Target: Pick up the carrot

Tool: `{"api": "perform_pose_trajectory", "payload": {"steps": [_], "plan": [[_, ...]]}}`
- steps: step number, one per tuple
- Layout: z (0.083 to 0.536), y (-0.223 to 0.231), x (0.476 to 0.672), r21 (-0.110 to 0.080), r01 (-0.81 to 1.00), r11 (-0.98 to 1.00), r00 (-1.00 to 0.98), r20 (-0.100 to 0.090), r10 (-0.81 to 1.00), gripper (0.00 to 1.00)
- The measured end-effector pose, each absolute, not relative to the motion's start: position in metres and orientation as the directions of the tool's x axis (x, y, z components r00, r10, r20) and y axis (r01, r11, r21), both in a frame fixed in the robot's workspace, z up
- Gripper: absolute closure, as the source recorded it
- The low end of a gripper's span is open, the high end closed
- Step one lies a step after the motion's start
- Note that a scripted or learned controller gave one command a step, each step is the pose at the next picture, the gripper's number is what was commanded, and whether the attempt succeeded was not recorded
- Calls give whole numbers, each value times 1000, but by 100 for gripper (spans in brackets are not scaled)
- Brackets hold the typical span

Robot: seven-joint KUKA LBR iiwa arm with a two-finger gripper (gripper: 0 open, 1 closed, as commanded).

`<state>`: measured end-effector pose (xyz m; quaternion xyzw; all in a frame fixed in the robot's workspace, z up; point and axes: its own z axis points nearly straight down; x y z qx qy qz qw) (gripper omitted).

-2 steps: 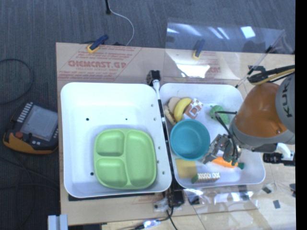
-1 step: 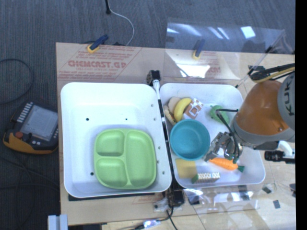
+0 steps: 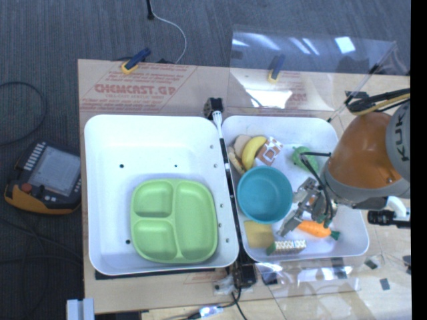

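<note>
**Ana:** Camera view puts the carrot (image 3: 313, 229) low in the right bin (image 3: 347, 245), lying flat near the front wall, its green tip pointing right. The gripper (image 3: 298, 215) sits just at its left end.

**Ben:** Are the fingers on it?

**Ana:** I'd say not. They look spread apart, angled down-left toward the blue bowl (image 3: 264, 193), with nothing between them.

**Ben:** How will it handle?

**Ana:** Probably a toy: light, stiff, smooth-skinned, so likely to roll or squirt out of a shallow pinch. It tapers, so I'd close across the thick orange middle, at right angles to its length.

**Ben:** Any crowding?

**Ana:** A small speckled packet (image 3: 289, 246) lies just in front-left, and a yellow block (image 3: 258, 233) beyond that. The bowl is near on the left.
</note>
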<state>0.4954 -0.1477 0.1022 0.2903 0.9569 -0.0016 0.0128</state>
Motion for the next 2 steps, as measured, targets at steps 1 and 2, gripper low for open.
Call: {"api": "perform_pose_trajectory", "payload": {"steps": [1, 2], "plan": [[91, -200, 498, 12, 703, 711, -711, -7, 703, 0], [102, -200, 501, 14, 701, 713, -712, -16, 702, 100]]}}
